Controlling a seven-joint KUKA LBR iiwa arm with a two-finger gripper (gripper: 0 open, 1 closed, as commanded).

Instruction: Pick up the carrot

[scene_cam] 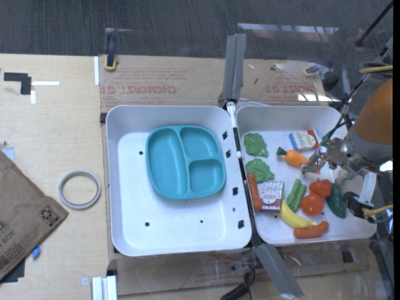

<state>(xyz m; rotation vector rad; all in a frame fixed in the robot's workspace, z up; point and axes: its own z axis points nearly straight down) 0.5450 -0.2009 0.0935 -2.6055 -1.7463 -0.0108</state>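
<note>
The carrot [295, 158] is a small orange toy with a green top. It lies in the right bin [275, 120] near its middle, leaf end pointing left. My gripper [317, 155] hangs just right of the carrot's thick end, low over the bin. Its fingers [311, 165] are open, and the carrot lies beside them, not between them. The grey arm with its orange band [378, 114] comes in from the right.
Around the carrot lie two green leaves [255, 144], a small carton [302, 140], a red-and-white box [270, 196], green pods [295, 194], a tomato [312, 204], a banana [294, 216] and a sausage [310, 230]. A teal divided plate [185, 162] sits in the left bin [125, 186].
</note>
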